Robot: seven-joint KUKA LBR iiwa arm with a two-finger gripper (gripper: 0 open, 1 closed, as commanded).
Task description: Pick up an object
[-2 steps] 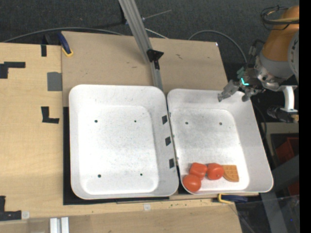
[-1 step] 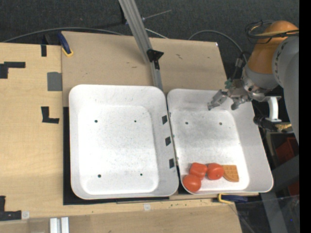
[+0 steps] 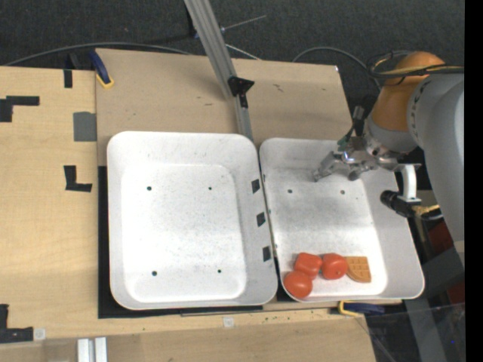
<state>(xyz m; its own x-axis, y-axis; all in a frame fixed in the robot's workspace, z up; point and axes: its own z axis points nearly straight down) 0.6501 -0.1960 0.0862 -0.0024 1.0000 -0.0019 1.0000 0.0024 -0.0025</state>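
Note:
Three red rounded objects [image 3: 310, 271] lie clustered at the near edge of the right bin [image 3: 324, 210], with an orange waffle-like piece [image 3: 359, 268] just to their right. My gripper [image 3: 336, 170] hovers over the far part of the right bin, well away from those objects. Its fingers [image 3: 324, 169] are spread apart with nothing between them. The grey arm with its orange band [image 3: 396, 100] comes in from the right.
The left bin [image 3: 181, 217] sits beside the right one, joined by black clips along the shared edge. A slanted metal bar [image 3: 215, 47] rises from the back of the bench. A yellow-blue clamp [image 3: 102, 70] sits at the far left corner.

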